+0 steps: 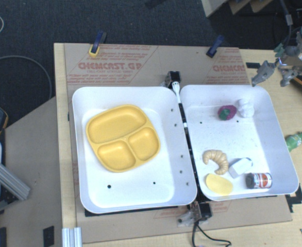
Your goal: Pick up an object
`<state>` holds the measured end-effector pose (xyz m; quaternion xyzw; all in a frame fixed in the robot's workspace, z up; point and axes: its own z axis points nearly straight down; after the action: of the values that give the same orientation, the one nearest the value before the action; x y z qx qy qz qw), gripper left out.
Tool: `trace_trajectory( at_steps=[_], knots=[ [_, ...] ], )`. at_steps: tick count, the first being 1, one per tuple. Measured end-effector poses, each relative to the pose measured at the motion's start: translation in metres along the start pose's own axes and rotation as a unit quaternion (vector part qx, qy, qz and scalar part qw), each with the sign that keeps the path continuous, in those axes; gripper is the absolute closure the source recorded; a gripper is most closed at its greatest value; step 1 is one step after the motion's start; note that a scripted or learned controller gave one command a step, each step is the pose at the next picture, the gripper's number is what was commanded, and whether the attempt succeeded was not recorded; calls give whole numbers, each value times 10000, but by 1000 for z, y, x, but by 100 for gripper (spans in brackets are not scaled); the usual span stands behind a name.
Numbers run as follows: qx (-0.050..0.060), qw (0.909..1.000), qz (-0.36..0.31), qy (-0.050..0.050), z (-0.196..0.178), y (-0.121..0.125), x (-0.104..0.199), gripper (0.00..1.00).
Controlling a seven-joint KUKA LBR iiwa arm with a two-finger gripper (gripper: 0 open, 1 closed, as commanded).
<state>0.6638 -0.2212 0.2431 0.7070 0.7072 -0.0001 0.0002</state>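
The right bin [264,138] holds several small things. A purple and green toy [225,112] lies beside a white lump [245,108] at the far side. At the near side are a tan croissant [216,160], a flat yellow piece [219,184], a white block [241,166] and a small dark can with a red band [258,180]. My gripper [272,79] hangs above the bench just beyond the right bin's far right corner. It is open, its two fingers spread apart with nothing between them.
A yellow divided plate [122,137] lies in the left bin [89,189]. A green object [297,139] sits on the bench outside the right bin's right wall. Clamps [95,44] hold the cardboard at the back.
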Motion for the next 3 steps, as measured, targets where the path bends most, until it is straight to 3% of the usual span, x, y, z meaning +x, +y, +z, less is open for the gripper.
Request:
trace_trajectory(
  at_steps=[1, 2, 3],
  knots=[
    [54, 10000, -11, 26, 168, 0, 30, 0],
    [-22, 10000, -13, -12, 146, 4, 27, 100],
    [16, 10000, 5, 12, 157, -70, 66, 100]
  ],
)
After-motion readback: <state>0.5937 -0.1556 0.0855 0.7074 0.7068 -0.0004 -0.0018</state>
